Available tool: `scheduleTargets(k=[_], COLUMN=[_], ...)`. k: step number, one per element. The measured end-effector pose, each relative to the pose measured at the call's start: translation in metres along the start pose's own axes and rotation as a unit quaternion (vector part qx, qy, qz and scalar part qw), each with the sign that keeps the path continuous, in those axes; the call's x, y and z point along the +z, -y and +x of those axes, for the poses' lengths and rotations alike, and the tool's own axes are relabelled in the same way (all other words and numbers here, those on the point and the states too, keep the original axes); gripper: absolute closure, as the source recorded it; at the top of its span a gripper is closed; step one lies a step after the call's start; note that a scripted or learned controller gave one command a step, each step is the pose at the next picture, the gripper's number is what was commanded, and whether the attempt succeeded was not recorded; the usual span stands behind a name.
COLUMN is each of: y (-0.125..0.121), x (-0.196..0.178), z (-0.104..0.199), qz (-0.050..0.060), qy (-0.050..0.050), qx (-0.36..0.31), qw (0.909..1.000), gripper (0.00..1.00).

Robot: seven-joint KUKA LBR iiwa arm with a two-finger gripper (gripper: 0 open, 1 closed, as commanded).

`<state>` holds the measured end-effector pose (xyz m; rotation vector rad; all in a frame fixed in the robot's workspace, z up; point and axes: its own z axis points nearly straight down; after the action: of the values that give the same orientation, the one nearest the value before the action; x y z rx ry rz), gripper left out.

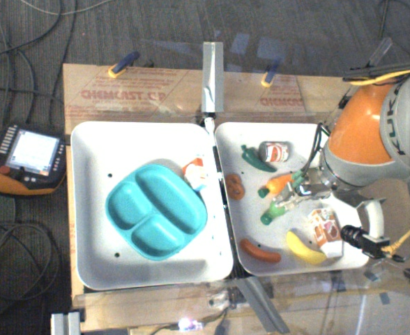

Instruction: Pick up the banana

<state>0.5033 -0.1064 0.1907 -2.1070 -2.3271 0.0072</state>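
Near the right bin's front edge lies the banana (305, 248): light, curved, smooth, best pinched across its middle; whether the gripper (289, 199) is parted, I cannot tell

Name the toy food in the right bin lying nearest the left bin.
The brown pretzel, by the dividing wall; the hot dog and banana sit farther right.

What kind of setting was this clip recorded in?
Most likely a robotics lab bench. Two white bins hold toy food like the banana, loose cables run over grey carpet, and a teach pendant lies beside the bench.
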Motion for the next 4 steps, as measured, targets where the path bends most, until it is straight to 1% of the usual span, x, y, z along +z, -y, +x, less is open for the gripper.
scheduleTargets(k=[1, 2, 3, 4], y=[0.000, 0.021, 0.002, 0.018], x=[0.000, 0.103, 0.103, 0.102], z=[-0.001, -0.045, -0.039, -0.055], qz=[0.000, -0.006, -0.005, -0.010], qy=[0.000, 0.000, 0.002, 0.001], qx=[0.001, -0.038, -0.027, -0.072], qw=[1.0000, 0.9993, 0.9996, 0.9974], gripper=[0.00, 0.00, 0.00, 0.00])
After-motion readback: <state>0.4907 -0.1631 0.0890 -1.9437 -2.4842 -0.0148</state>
